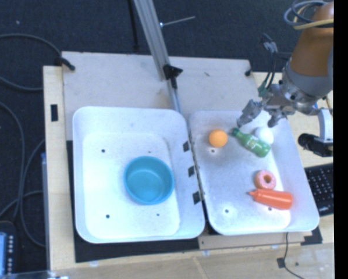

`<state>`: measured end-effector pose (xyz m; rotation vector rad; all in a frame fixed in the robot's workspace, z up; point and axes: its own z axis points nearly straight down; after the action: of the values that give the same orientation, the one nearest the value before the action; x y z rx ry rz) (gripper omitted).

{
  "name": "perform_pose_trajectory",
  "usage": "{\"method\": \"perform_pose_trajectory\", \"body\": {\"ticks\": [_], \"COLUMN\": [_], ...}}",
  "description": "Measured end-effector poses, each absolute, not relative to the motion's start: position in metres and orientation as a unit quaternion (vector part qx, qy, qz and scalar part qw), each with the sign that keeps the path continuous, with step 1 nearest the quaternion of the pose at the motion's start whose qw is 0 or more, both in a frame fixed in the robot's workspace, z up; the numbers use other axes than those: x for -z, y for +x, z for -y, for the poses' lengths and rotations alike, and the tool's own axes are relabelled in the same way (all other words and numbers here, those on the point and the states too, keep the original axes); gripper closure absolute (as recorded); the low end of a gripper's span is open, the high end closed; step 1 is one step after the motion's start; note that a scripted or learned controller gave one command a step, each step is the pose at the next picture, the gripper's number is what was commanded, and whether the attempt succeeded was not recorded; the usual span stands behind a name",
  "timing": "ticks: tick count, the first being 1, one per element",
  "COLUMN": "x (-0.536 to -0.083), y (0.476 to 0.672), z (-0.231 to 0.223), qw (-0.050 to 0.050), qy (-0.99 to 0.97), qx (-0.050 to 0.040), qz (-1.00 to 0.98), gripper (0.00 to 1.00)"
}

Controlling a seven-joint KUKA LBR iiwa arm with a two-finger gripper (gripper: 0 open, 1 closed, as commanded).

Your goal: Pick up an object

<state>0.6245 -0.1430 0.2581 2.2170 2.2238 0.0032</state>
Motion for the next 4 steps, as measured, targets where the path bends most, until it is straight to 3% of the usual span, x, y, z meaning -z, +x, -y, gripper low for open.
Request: {"method": "perform_pose_trajectory", "body": {"ticks": [1, 3, 4], "x": [-0.214, -0.121, -0.137], "y": [0.626, 0.61, 0.613], "z": [0.15, 0.154, 0.155], "qw": [0.0, -0.001, 0.003], "qy": [0.708, 0.708, 0.709], "qx": [0.0021, 0.0023, -0.002], "qz": [-0.707, -0.706, -0.705], "gripper": [0.0, 0.0, 1.0]}}
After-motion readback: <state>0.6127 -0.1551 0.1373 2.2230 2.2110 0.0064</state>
